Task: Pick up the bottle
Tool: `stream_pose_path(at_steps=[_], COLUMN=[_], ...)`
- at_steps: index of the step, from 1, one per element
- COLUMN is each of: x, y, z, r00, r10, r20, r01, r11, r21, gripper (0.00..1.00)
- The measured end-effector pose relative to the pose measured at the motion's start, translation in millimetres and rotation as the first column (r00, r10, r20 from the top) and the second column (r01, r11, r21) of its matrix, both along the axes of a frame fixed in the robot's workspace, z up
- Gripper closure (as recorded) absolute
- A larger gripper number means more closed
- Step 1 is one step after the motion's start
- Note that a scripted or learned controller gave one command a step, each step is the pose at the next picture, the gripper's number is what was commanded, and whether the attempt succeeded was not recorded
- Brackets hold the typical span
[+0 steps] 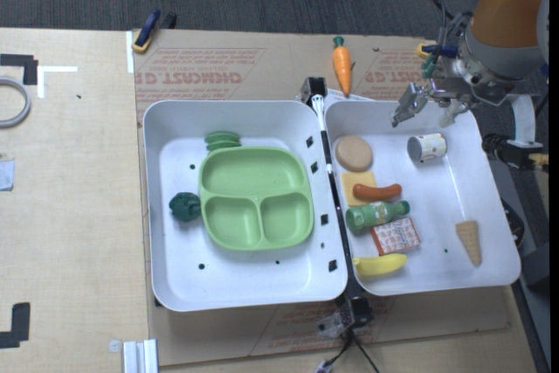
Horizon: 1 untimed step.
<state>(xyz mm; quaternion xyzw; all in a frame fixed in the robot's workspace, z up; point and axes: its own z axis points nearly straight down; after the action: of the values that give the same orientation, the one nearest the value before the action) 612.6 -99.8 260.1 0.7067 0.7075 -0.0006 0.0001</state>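
Observation:
A small green bottle (376, 215) lies on its side in the right bin (493, 266), near the bin's left wall, between a sausage and a red packet. My gripper (431, 106) hangs over the bin's far edge, up and to the right of the bottle and well apart from it. Its two fingers are spread, and nothing is between them. A small white cup (427, 148) lies just below the gripper.
The right bin also holds a round bun (354, 153), a sausage (377, 190) on a yellow slice, a red packet (395, 235), a banana (379, 265) and an ice-cream cone (470, 241). In the left bin lie a green divided plate (256, 197) and broccoli (184, 206). A carrot (341, 65) rests outside.

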Motion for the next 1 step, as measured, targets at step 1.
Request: stream_pose_path(at_steps=[1], x=[0.4], y=[-0.4], z=[9.4], r00=[1.0], r10=[0.001], r20=[0.0], r01=[-0.001], r11=[1.0], r21=[-0.001], gripper=[1.0])
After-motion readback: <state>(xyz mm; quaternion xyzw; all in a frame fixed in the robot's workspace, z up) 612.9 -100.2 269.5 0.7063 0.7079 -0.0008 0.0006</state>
